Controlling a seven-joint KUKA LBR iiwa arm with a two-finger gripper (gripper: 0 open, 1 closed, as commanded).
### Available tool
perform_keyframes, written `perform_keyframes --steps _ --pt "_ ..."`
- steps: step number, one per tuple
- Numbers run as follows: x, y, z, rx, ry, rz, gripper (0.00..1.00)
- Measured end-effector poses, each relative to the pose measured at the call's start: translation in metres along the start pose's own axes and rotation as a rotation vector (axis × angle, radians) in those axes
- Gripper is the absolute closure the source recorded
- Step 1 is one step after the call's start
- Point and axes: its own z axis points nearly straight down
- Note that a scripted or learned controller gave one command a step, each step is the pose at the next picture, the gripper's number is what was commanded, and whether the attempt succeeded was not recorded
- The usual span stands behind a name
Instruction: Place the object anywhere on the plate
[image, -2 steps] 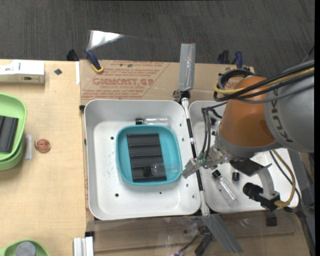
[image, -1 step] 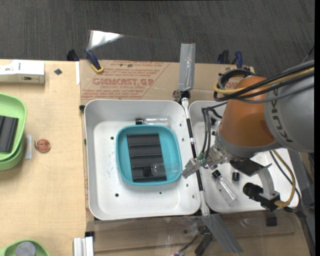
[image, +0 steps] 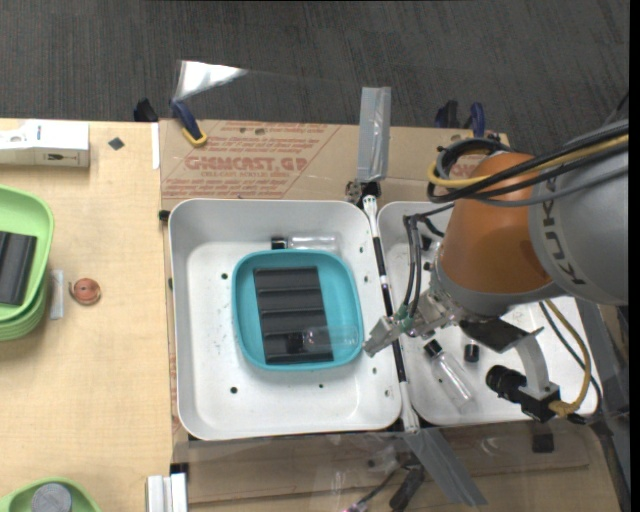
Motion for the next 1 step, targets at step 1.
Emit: perform_keyframes --steps 1 --pt "0.0 0.0 0.0 0.0 0.0 0.0 0.0"
